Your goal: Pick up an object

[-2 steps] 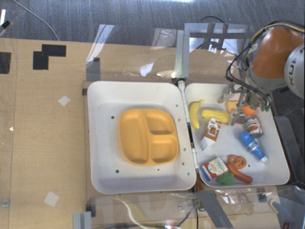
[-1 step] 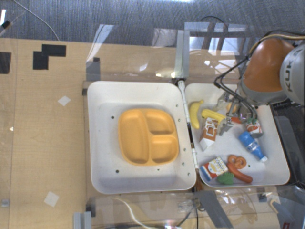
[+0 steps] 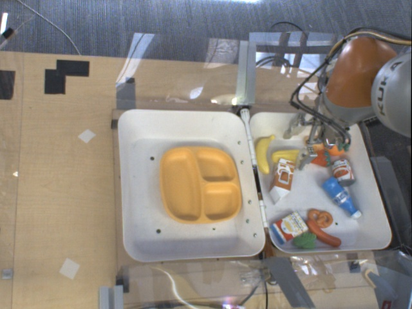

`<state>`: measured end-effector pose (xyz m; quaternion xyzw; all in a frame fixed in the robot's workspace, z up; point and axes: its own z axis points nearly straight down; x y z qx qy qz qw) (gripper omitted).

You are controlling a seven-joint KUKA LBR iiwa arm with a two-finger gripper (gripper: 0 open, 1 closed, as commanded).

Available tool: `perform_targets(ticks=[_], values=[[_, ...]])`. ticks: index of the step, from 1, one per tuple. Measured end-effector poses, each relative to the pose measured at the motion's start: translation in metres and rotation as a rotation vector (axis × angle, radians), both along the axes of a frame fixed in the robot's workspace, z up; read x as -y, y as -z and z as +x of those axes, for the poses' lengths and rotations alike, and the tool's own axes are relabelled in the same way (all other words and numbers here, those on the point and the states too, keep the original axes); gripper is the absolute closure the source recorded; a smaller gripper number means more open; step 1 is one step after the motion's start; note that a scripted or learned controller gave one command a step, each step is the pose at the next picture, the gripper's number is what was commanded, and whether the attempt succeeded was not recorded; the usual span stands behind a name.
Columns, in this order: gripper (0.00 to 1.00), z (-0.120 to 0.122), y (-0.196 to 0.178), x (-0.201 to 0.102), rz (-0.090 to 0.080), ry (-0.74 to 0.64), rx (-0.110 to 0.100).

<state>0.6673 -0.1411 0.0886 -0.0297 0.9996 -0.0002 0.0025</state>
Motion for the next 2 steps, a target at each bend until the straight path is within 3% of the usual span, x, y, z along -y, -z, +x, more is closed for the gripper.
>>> perform_targets(ticks=[1,2], values=[[0.00,-0.024,0.000,-0.030,-0.002,-0.235,0.007],[0.00,-0.060,-0.002,-0.054,-0.002,-0.217,0.005]])
